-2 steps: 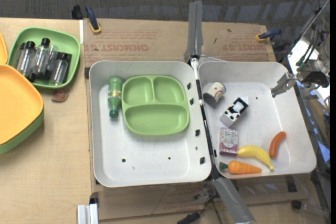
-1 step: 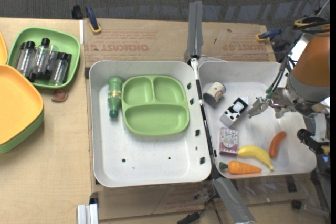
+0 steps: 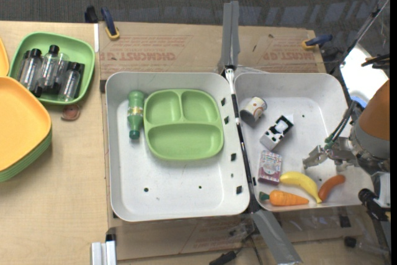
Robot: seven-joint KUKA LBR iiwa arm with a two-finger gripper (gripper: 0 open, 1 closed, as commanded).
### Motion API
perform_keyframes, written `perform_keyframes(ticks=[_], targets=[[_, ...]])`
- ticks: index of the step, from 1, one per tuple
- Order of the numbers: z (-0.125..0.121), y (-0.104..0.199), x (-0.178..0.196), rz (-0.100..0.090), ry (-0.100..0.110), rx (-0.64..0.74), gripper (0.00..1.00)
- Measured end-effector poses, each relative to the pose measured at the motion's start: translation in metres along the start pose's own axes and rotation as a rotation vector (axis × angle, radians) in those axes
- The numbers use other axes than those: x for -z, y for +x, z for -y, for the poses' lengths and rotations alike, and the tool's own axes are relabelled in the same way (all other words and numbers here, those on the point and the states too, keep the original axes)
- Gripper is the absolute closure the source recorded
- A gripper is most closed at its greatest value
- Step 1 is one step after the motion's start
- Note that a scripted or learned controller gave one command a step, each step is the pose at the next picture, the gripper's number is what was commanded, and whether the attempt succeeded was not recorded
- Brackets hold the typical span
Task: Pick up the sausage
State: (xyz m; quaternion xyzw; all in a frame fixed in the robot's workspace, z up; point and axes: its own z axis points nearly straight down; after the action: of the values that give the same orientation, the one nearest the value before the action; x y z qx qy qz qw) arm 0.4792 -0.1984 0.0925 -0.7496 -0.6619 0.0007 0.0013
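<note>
Sausage (image 3: 331,186): reddish-orange, short, lying tilted near the front-right corner of the right bin (image 3: 310,87). Its lower end sits just beside the banana (image 3: 301,183); the carrot (image 3: 287,198) lies along the front wall, left of both. Nothing rests on the sausage, so its upper side is free for a grasp from above.

Gripper (image 3: 324,156): low over the right bin, above and slightly left of the sausage, reaching in from the bin's right edge. 1 pale finger (image 3: 313,158) points toward the bin's middle. Jaws look spread fairly wide; nothing is between them.

Judgement: approach step, no grasp yet. The tool appears offset to the sausage's upper-left, so it probably needs a small shift toward the front-right corner before closing. Risk: the banana crowds the sausage's lower end, and 1 finger could catch it.

Other items: a cup (image 3: 253,108), a black-and-white box (image 3: 276,131) and a pink packet (image 3: 270,167) in the right bin. Left bin (image 3: 173,195) carries a green 3-compartment tray (image 3: 183,123) and a green bottle (image 3: 134,113) beside it.
</note>
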Motion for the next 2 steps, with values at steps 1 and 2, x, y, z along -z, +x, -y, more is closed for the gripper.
perform_keyframes(ticks=[1,2], targets=[[0.01,0.06,-0.002,0.0,0.001,-0.033,0.0],[0.001,0.007,-0.002,0.001,-0.001,-0.01,0.0]])
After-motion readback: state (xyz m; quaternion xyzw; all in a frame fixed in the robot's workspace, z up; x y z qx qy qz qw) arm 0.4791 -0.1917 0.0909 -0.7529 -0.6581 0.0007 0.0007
